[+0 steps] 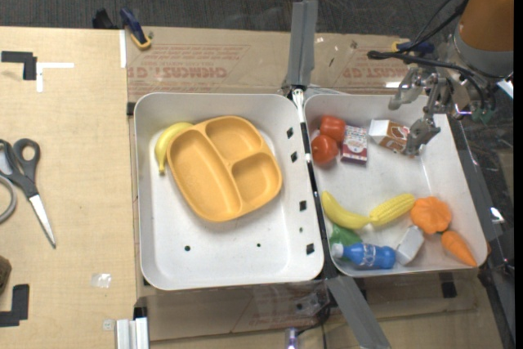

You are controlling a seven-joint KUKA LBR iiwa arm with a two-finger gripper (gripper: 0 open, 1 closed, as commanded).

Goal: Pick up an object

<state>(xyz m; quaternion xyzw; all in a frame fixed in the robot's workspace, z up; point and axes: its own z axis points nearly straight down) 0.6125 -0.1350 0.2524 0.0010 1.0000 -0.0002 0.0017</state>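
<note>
- Nearest the camera, along the front wall of the right bin (470, 176), lie a blue bottle (368, 256) and a carrot (458, 248), with a green item tucked just beside the bottle and a small pale container (409, 244) between them.
- Behind these sit a yellow banana (343, 211), a corn cob (392, 208) touching it, and an orange pumpkin-like toy (431, 213).
- The gripper (418, 125) hangs over the back of the right bin, its fingers spread apart with nothing between them.
- Right below and beside it lies a small brown-and-white packet (390, 135), which looks like the object to be picked; a red-and-white carton (354, 145) and two red tomatoes (328, 139) lie further to its left.
- To do this well, I judge the fingers should straddle the packet across its narrow side before closing.
- The packet lies flat, so the descent must go low, close to the bin floor.
- A risk: the carton is near, and a finger could nudge it.
- The left bin (155, 241) holds a yellow divided plate (225, 167) with a second banana (167, 143) against its rim; neither matters here.
</note>
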